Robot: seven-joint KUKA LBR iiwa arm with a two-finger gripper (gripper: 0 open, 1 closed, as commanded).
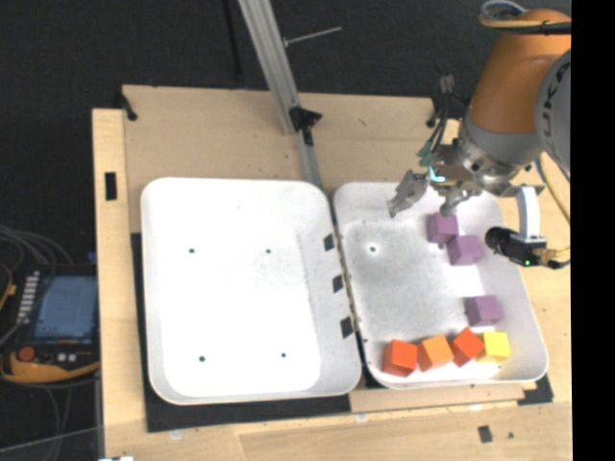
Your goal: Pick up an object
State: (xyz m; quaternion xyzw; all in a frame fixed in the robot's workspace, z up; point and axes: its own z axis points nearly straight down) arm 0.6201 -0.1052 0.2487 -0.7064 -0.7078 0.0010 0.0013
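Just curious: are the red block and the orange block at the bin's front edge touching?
Touching. The camera view shows the red block and the orange block side by side with no white bin floor between them.

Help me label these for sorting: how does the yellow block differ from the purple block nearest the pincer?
The yellow block lies at the right bin's near edge, touching a row of orange blocks; the purple block lies farther back, just under the pincer, beside another purple one. Colours differ. Both are small cubes.
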